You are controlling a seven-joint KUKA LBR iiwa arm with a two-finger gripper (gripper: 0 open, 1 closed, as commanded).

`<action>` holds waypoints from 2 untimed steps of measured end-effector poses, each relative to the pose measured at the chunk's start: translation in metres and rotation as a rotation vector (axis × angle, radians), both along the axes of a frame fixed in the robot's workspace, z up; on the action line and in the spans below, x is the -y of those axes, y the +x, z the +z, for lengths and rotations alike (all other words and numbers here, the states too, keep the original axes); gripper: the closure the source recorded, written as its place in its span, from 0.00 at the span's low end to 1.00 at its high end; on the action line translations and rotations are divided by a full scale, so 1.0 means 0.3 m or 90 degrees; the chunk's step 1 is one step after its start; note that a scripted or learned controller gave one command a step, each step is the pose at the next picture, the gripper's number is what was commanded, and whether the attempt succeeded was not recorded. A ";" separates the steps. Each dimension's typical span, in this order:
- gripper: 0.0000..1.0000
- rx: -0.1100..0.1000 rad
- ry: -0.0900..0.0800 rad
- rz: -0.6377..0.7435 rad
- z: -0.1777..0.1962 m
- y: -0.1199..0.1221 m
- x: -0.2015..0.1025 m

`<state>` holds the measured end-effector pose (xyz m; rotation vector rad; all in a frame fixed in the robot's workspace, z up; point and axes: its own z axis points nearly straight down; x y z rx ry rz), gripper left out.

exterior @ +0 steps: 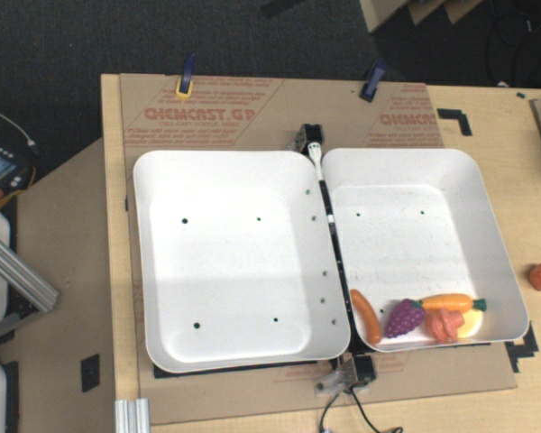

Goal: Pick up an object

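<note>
Several toy foods lie along the near edge of the right bin. An orange sausage-shaped piece rests against the bin's near left wall. Beside it sits a purple grape bunch. To the right of the grapes lie a red piece, an orange carrot with a green tip and a yellow piece, all touching one another.
The left bin sits beside the right one on a brown cardboard sheet held by two clamps at the far edge. A small red object lies on the bench right of the bins. Cables run at the near edge.
</note>
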<state>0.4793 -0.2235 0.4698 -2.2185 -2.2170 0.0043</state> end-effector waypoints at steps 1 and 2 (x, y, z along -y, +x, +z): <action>0.00 0.011 -0.004 0.002 0.233 0.002 -0.090; 0.00 0.007 -0.004 -0.001 0.218 0.001 0.006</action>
